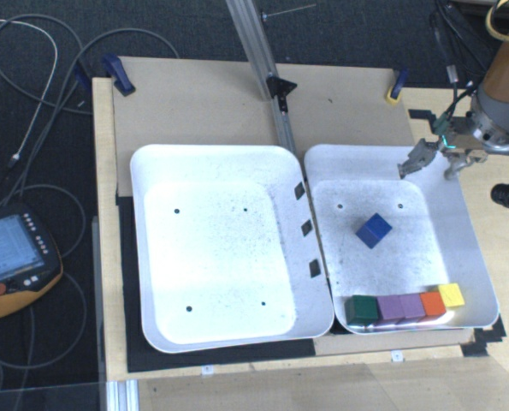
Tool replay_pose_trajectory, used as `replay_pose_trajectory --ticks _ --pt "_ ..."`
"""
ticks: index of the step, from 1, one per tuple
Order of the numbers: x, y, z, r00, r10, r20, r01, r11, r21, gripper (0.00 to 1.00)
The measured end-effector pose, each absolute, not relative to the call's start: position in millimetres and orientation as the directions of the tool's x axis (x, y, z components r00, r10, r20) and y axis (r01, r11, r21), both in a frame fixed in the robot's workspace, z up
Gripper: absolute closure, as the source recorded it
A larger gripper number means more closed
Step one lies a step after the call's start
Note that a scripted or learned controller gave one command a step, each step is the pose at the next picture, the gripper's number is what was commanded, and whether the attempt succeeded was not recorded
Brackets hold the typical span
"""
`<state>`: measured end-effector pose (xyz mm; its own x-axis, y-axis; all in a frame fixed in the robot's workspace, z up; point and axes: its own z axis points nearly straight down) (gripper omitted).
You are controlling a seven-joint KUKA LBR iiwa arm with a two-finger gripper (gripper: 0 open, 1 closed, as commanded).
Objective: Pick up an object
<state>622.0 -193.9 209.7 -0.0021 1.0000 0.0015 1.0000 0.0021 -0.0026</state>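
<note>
A blue cube (374, 229) lies alone near the middle of the right bin (459, 221). Along that bin's front wall sits a row of blocks: green (363, 308), purple (397, 306), orange (432, 302) and yellow (452, 295). My gripper (434, 162) hangs over the bin's far right corner, up and to the right of the blue cube. Its two fingers are spread apart and nothing is between them.
The left bin (211, 247) stands beside the right one, with black clips (306, 227) on the shared edge. A metal pole (254, 41) rises behind the bins. Blue clamps (117, 74) sit at the bench's back corners. A teach pendant (10, 251) lies at far left.
</note>
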Motion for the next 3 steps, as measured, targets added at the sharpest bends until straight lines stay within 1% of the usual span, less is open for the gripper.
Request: replay_pose_trajectory --ticks 1,2,3 --pt "578.4 -124 96 -0.004 1.0 0.006 1.0 0.004 -0.012 0.0" --pt "536.7 -86 99 -0.003 1.0 0.004 1.0 0.003 -0.007 0.0" --pt "604.6 -126 100 -0.002 1.0 -0.003 1.0 0.002 0.007 0.0"
